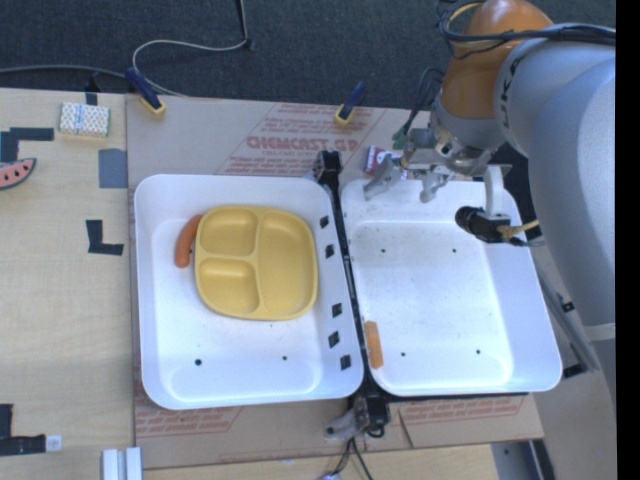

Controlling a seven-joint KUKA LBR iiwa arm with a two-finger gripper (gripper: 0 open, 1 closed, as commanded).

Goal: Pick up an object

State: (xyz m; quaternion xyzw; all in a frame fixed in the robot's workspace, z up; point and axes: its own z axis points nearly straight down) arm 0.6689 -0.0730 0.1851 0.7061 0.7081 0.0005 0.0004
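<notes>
- While the grey arm (560, 138) reaches in from the right with its orange band (490, 53) high over the far edge of the bench, its gripper (405, 180) hangs above the far rim of the right bin (450, 298); two metal fingers (378, 180) point down and leftward with a visible gap between them, so they look spread, and nothing sits in that gap
- Left bin (235, 368) carries a yellow divided plate (255, 261) with three compartments; an orange sausage-shaped piece (185, 241) lies just beside the plate's left edge, touching or nearly touching it
- Another small orange piece (373, 343) lies in the right bin, close against the bin's left wall near the front, well apart from the gripper
- A dark strip with black clips (335, 268) runs between the two bins
- Both bins rest on a brown cardboard sheet (280, 148) with red lettering; two blue-and-yellow clamps (145, 90) grip its far edge
- On the wooden benchtop (60, 298) to the left lie a small patterned block (84, 120), a watermelon-slice shape (15, 173) and pieces of black tape (100, 238)
</notes>
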